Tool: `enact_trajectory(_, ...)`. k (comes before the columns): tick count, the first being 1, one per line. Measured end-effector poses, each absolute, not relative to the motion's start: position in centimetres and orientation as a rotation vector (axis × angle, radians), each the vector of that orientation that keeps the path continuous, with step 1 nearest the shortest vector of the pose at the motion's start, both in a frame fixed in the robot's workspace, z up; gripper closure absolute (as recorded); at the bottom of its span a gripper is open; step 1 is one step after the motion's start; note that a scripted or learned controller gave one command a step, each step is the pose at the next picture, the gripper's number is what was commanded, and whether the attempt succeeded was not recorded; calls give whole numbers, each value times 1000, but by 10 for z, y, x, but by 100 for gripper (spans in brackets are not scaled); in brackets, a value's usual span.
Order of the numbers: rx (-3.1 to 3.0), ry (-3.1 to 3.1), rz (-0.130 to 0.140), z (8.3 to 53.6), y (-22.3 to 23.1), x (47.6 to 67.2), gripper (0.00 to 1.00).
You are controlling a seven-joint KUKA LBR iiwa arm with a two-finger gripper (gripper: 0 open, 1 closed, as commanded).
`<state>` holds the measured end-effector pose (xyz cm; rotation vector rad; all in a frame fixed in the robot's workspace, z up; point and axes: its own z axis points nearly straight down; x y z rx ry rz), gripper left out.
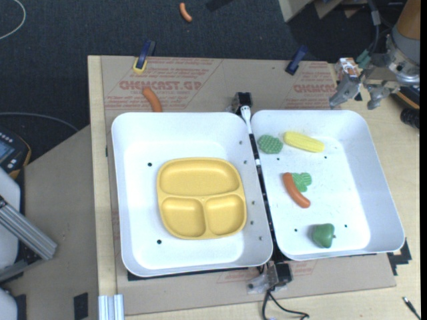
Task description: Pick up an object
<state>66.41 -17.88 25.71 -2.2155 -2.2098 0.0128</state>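
Note:
The right bin (373, 179) holds a yellow corn cob (303, 141), a green ridged piece (270, 144), an orange-red sausage (296, 191) touching a small green piece (304, 179), and a green pepper (323, 235). My gripper (357, 95) hangs at the top right, over the bench just behind the right bin's back rim. Its two fingers stand apart with nothing between them, so it is open. The corn cob lies below and to the left of it.
In the left bin (130, 179) sits a yellow three-compartment plate (200, 197). An orange sausage (153, 99) lies on the cardboard behind that bin, and another (185, 11) on the dark floor. Blue clamps (143, 55) (295, 60) grip the board's back edge.

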Motion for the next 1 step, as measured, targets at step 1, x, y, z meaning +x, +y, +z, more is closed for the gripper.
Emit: enact_trajectory(1, -2221, -2222, 0, 266, -178, 666, 0)
